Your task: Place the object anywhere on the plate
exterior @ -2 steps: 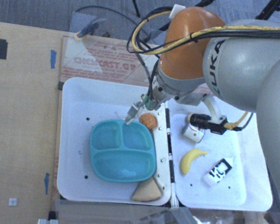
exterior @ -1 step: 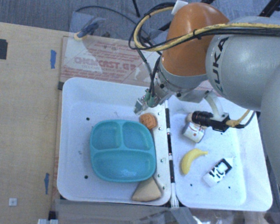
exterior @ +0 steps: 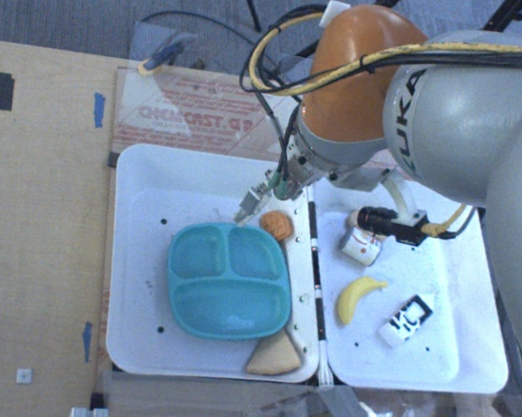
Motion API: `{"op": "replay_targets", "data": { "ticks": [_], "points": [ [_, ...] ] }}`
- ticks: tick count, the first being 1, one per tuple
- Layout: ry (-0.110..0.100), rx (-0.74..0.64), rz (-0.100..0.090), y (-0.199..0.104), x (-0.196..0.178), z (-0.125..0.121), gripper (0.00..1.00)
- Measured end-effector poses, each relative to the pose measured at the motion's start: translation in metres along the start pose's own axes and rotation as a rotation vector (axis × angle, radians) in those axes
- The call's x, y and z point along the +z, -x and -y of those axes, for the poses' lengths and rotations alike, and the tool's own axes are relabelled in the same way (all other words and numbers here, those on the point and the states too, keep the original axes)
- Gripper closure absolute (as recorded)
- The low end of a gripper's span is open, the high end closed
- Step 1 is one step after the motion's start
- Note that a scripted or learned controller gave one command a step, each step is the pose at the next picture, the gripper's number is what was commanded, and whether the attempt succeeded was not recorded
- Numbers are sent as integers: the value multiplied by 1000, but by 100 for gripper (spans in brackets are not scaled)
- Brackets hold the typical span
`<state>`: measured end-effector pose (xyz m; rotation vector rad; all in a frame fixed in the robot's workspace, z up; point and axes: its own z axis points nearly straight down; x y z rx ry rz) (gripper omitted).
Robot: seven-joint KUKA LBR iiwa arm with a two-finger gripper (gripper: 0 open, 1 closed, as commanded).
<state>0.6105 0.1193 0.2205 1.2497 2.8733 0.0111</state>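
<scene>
Object: a small orange round thing [exterior: 277, 224] lies in the left bin [exterior: 135, 235], just beside the far right edge of the teal plate [exterior: 229, 282].
Gripper: the gripper [exterior: 250, 203] hovers near it; its fingers seem apart, holding nothing.
Handling: probably light, rounded, may roll away.
Grasp: across its middle, from above.

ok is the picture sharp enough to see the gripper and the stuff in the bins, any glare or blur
Camera view: light is even and soft, shadows faint; the white bins look bright but not blown out; the teal plate and banana are clear; the gripper is small and slightly soft, its fingers hard to read; the arm's near bulk looks blurred.
</scene>
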Motion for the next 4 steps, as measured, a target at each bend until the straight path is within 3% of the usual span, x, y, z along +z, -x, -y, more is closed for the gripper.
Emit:
{"op": "replay_targets", "data": {
  "ticks": [1,2,3,4],
  "points": [
    [5,1,2,1,-11,-1,100],
    [-7,-155,-5,-25,74,54,100],
    [-2,-732,-4,-30,44,31,100],
    [-5,-787,-6,-25,34,117,100]
  ]
}}
